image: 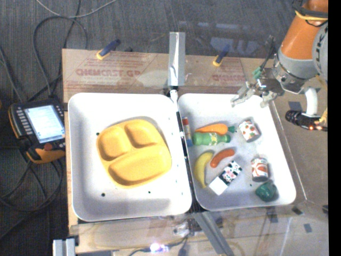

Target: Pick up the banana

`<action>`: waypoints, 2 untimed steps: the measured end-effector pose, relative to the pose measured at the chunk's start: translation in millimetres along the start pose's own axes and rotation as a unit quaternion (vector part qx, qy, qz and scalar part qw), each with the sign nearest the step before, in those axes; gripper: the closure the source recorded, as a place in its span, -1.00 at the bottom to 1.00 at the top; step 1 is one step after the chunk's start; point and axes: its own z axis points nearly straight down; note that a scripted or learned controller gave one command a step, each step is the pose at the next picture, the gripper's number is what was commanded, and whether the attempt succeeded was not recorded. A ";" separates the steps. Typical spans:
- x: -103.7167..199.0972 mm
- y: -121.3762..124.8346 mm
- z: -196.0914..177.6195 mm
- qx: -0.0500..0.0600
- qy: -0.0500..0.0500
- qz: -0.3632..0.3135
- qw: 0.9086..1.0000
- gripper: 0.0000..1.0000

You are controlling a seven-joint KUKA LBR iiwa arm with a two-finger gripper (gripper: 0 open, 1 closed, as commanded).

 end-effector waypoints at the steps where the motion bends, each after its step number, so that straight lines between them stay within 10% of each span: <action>1: 107.7 -57.5 49.1 0.001 0.000 -0.016 1.000 -1.00; 2: 103.2 -146.1 46.9 0.002 0.000 0.054 0.999 -1.00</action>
